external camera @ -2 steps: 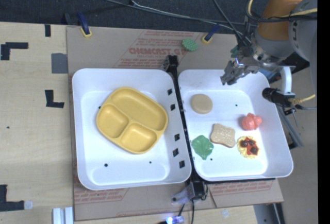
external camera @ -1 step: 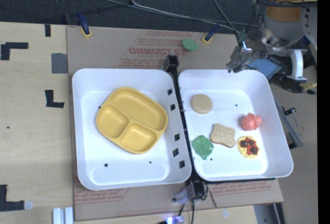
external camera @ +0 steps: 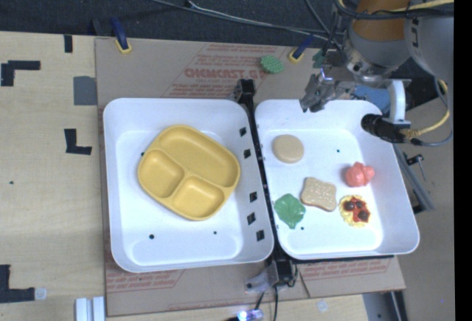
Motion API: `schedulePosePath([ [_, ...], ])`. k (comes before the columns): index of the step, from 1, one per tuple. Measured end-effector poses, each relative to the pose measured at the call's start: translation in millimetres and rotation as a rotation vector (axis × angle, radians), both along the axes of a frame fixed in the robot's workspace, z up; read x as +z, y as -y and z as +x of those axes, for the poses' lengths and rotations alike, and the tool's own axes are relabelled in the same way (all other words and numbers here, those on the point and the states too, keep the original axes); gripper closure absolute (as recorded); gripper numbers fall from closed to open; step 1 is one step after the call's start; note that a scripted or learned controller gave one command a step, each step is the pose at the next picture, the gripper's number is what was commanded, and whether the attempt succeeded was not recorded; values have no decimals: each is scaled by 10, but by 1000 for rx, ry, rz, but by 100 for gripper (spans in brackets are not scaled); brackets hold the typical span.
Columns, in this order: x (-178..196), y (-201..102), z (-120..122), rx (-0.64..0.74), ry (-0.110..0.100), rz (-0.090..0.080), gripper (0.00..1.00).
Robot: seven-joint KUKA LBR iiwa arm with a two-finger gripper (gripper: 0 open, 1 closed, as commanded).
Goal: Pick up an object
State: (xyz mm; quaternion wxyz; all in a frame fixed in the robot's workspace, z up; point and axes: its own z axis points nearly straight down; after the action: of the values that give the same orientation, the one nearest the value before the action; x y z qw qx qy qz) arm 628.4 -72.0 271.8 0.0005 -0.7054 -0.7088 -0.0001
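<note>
Your end effector point(external camera: 316, 99) hangs over the far-left edge of the right bin point(external camera: 391, 238); you cannot tell its grip state, nothing visibly held. In that bin: tan round cookie point(external camera: 287, 148), toast slice point(external camera: 318, 194), green leaf point(external camera: 290, 209), pink piece point(external camera: 358, 174), small pizza point(external camera: 355, 210). Left bin point(external camera: 125, 238) carries a yellow divided plate point(external camera: 189, 171).
</note>
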Motion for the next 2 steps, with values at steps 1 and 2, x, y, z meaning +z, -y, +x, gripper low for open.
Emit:
schedulePosePath([
  [1,-28,-491,-99,0,-1,0,100],
  [2,-224,-980,-60,0,-3,0,100],
])
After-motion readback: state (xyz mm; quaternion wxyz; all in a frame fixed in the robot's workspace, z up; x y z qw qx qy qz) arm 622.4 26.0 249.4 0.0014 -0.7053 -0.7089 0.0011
